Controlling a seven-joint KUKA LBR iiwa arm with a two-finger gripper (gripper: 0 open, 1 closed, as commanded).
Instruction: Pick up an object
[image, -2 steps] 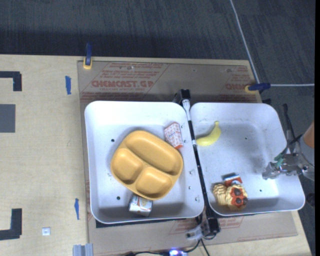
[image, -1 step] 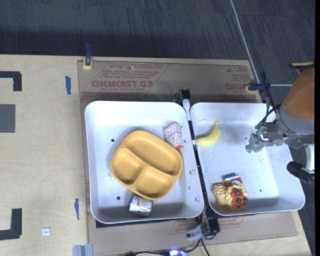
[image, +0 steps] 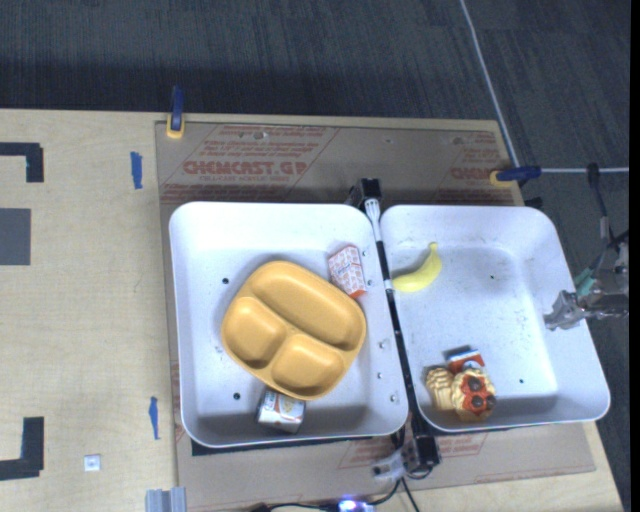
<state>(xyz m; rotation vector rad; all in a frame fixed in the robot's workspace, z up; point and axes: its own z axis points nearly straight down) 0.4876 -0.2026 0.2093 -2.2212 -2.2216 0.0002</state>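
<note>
The fixed overhead camera looks down on a pale wooden bench (image: 80, 330) with black squares and short blue tape marks at its nine o'clock side. Beyond its top edge, at twelve o'clock, lies dark grey carpet (image: 300, 50). A brown printed cardboard sheet (image: 260, 160) lies on the bench beneath both bins, held by a yellow-and-blue clamp (image: 176, 112) at eleven o'clock and a blue clamp (image: 515, 175) at two o'clock. A thin pale rod (image: 490, 85) slants up from that second clamp toward one o'clock.

The left bin (image: 200, 240) holds a yellow sectioned tray (image: 292, 328) at its centre, tilted on the floor. A small red-and-white packet (image: 346, 270) touches the tray's two o'clock edge, and a crumpled silvery wrapper (image: 280, 410) sticks out from under its six o'clock edge.

The right bin (image: 530, 260) holds a banana (image: 420, 272) at its ten o'clock corner, near the dividing wall. A brown and orange toy figure (image: 461, 386) lies at six o'clock, close to the front wall.

The gripper (image: 572, 305) sits at three o'clock over the right bin's right rim, well apart from both the banana and the toy. It is small and partly cut off, so I cannot tell how it is set; nothing is visibly in it.
</note>
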